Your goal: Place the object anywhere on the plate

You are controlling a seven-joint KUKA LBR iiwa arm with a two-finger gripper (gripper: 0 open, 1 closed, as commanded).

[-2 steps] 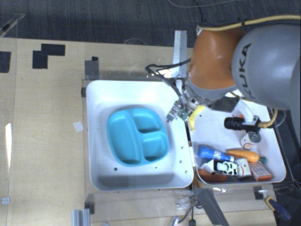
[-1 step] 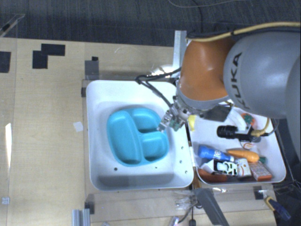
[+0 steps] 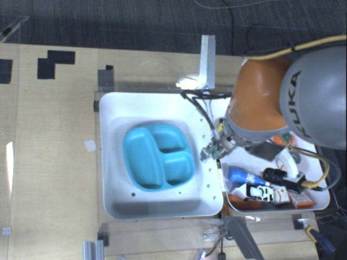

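Seemingly the pick is in hand: the tool (image 3: 212, 150) hangs at the divide between the two bins, under the grey-and-orange arm (image 3: 282, 99), and whether it grips anything I cannot tell. Beside it on the arm's side, the right bin (image 3: 320, 202) holds the clutter (image 3: 265, 186) of candidate objects; opposite lies the blue plate (image 3: 157, 156), bare. Next, secure one object, then carry it over the plate.

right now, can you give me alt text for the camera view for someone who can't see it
A blue divided plate lies in the left white bin, nothing on it. The grey and orange KUKA arm reaches in from the right over the divide between the bins, above a right bin cluttered with small objects, including a blue tube.
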